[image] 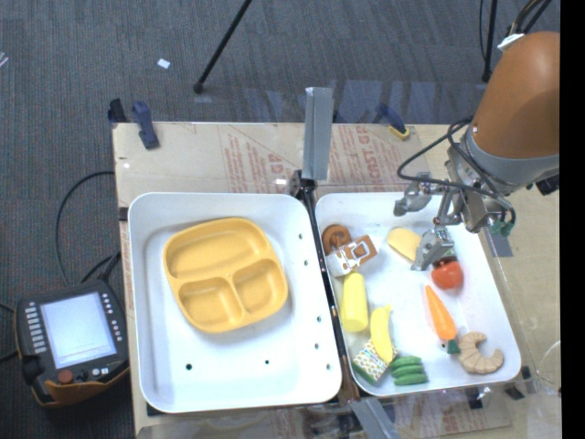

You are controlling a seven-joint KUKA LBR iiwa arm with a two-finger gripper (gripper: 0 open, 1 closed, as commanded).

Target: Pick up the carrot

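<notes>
Red print on the bench (239, 158) is too blurred to read. The gripper (431, 250) hangs above the right bin (507, 323) beside the tomato (447, 274), short of the carrot (441, 314); its grip can't be judged.

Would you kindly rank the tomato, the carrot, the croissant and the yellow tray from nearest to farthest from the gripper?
From the gripper:
1. Tomato, just right of it in the right bin.
2. Carrot, below the tomato.
3. Croissant, at the right bin's lower right corner.
4. Yellow tray, in the left bin.

floor: dark grey carpet (82, 53) | bench: brown cardboard top (219, 158) | tripod legs (224, 39)
</notes>
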